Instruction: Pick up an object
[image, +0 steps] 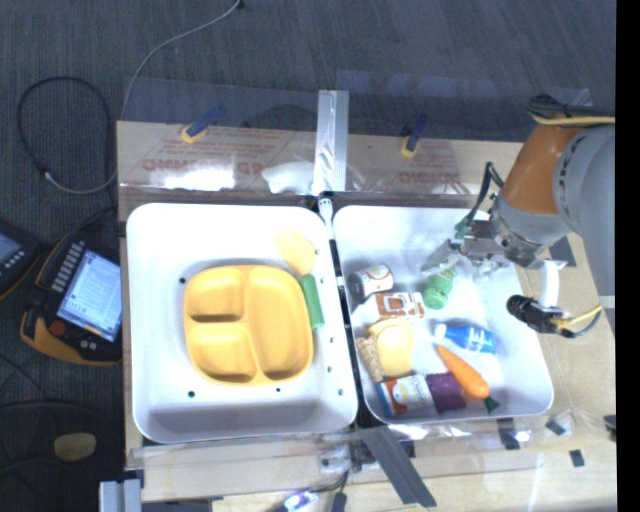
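Note:
My gripper (458, 256) hangs over the upper middle of the right bin (520, 385), reaching in from the right. Just below and left of it lies a small green object (437, 291), very close to the gripper; whether they touch I cannot make out. In the same bin lie a blue and white bottle (468, 338), an orange carrot (463, 371), a purple and red bottle (428, 392), a yellow round piece (394, 346), an orange and white carton (397, 305) and a red and white can (374, 280).
The left bin (160, 400) holds a yellow compartment tray (247, 322), a green stick (313, 300) along its right wall and a pale yellow piece (294, 249). A black cable fitting (530, 311) juts over the right bin's right side. A handheld controller (75, 295) lies far left.

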